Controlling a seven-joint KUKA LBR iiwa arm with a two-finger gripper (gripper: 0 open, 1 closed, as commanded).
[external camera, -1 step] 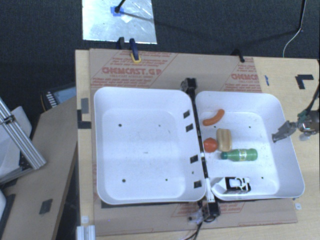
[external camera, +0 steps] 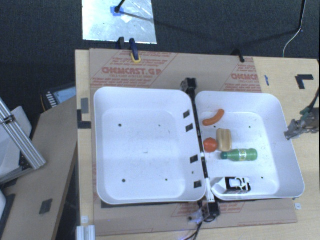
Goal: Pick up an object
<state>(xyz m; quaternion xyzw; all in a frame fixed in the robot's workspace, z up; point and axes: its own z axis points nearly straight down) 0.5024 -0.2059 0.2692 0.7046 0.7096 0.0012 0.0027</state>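
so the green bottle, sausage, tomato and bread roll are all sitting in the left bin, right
Not quite: they lie in the right bin, as the camera view shows. The green bottle, sausage, tomato and bread roll are all there; the rest stands.

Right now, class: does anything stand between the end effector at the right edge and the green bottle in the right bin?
Nothing visible does. The end effector sits outside the right bin's rim, and bare bin floor lies between that rim and the green bottle. The other items lie on the bottle's far side.
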